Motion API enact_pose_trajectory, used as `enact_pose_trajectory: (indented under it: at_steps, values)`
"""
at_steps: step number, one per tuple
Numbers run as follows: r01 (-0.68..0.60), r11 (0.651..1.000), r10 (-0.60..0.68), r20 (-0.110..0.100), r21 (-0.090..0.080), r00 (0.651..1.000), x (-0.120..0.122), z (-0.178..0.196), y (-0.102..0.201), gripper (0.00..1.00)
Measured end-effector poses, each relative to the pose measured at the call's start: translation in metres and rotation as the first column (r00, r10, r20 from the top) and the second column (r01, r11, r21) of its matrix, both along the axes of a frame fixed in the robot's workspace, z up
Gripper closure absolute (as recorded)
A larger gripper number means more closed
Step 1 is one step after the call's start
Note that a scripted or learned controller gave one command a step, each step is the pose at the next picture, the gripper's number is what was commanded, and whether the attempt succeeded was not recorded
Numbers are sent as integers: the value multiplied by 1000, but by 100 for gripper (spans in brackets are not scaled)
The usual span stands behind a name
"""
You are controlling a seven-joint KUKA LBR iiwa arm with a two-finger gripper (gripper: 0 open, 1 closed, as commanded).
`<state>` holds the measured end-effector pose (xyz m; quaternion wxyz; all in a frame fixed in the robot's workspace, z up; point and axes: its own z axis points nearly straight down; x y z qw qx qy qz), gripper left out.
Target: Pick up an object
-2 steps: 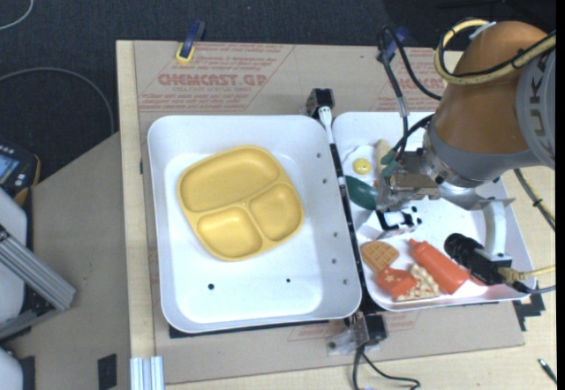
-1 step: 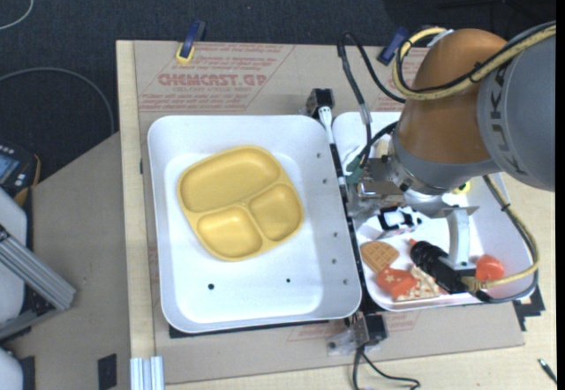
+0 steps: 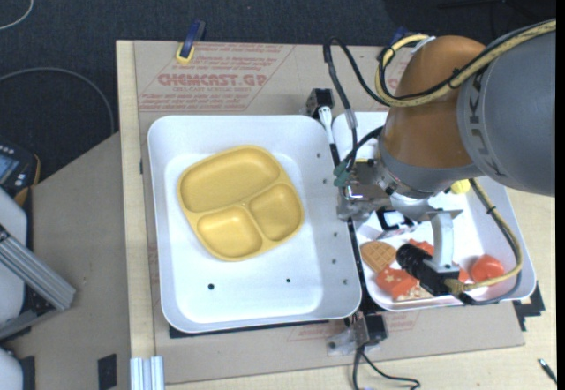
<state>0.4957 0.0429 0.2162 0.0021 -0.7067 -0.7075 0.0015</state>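
At the far left of the frame we see dark floor, and then the brown bench board [image 3: 132, 203] begins, printed with red lettering along its upper part. A small blue and yellow clamp [image 3: 188, 42] grips its top edge at the upper left. Moving right, we come to the left bin [image 3: 177, 291], white and shallow. A yellow divided plate [image 3: 240, 201] lies in its upper middle with three compartments showing, and the bin floor below it is bare apart from a few small dark dots. The right bin [image 3: 375, 298] sits just beside it, touching along the shared wall at the centre of the frame. The arm [image 3: 494, 106], grey with an orange band, enters from the upper right and covers most of this bin, with black and yellow cables looped around the wrist. Below the wrist, the gripper [image 3: 415, 225] points down over the middle of the right bin. We cannot tell whether it is spread or pressed together, and we see nothing clearly pinched in it. The things to pick lie in the lower part of that bin: a tan waffle piece [image 3: 378, 253] at the left, a red-orange piece [image 3: 402, 285] just below it, a black object [image 3: 428, 275] beside them, and a red object [image 3: 485, 269] near the lower right wall.
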Motion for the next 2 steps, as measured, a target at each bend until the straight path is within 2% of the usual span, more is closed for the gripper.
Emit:
enact_pose_trajectory:
  at_steps: [1, 2]
  values:
    - [1, 1000, -1, 8, -1, 1000, 1, 18, -7, 100]
    - [2, 1000, -2, 3, -1, 1000, 2, 13, -13, 100]
